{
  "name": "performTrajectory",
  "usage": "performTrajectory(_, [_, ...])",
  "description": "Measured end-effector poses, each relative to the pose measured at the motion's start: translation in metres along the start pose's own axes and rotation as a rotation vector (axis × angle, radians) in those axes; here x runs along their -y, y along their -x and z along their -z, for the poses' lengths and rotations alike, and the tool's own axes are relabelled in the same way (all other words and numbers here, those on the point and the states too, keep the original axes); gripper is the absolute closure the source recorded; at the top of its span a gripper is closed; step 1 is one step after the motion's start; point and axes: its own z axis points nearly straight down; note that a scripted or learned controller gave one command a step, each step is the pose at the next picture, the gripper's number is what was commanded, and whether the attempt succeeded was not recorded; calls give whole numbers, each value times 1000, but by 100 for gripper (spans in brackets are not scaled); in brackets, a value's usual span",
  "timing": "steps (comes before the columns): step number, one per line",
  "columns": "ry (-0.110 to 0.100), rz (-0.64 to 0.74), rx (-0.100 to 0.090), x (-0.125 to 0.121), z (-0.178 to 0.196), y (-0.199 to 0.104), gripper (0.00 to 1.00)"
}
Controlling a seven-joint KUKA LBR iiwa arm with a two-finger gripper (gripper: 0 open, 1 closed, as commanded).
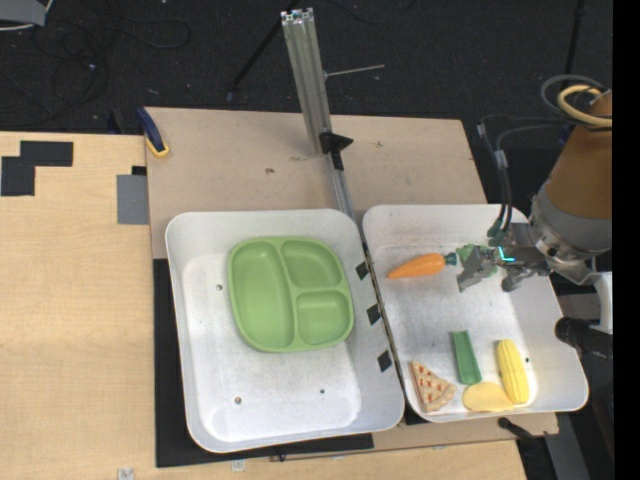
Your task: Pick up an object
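In the right bin [560, 393] an orange toy carrot [417, 266] lies near the far left, its green top pointing right. My gripper [490, 275] hovers just right of that green top, over the bin's upper middle. Its two dark fingers [468, 277] stand apart with white bin floor showing between them, so it is open and holds nothing. Nearer the front lie a green block [463, 356], a yellow corn cob [513, 369], a yellow lemon-like piece [487, 397] and a pizza slice [432, 386].
The left bin [200, 388] holds a green divided plate [291, 294]. A metal post [308, 78] rises behind the bins, and black clips [372, 313] sit along the wall between them. The arm's grey and orange body [580, 193] stands over the right bin's far right corner.
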Motion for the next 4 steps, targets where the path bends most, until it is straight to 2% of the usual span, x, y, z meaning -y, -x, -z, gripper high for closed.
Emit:
performTrajectory(1, [3,0,0,-1,1,0,0])
performTrajectory(2, [-5,-1,-1,-6,-60,4,0])
performTrajectory(4, [0,-2,-1,-2,-158,9,0])
